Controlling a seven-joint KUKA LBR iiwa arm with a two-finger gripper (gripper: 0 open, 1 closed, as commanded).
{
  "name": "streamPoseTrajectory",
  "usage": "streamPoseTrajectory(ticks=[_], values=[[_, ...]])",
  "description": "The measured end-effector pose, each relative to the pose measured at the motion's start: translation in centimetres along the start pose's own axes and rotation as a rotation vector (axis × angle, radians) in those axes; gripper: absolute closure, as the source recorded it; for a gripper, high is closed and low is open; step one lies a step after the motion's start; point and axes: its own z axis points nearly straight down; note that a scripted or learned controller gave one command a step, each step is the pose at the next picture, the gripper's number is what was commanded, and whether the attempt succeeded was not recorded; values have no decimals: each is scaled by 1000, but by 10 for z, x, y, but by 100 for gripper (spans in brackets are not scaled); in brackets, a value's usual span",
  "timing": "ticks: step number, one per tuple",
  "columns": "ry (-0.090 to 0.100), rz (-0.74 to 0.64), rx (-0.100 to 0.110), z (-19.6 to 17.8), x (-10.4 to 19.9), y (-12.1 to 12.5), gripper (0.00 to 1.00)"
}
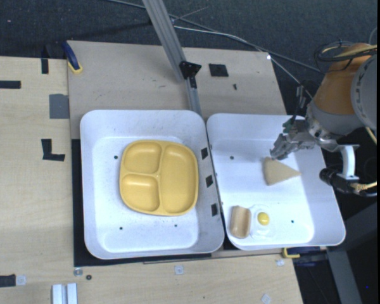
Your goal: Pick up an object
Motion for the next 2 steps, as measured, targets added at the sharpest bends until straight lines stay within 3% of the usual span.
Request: streamPoseTrajectory(ticks=[2], values=[[0,-1,-2,-100,-7,0,100]])
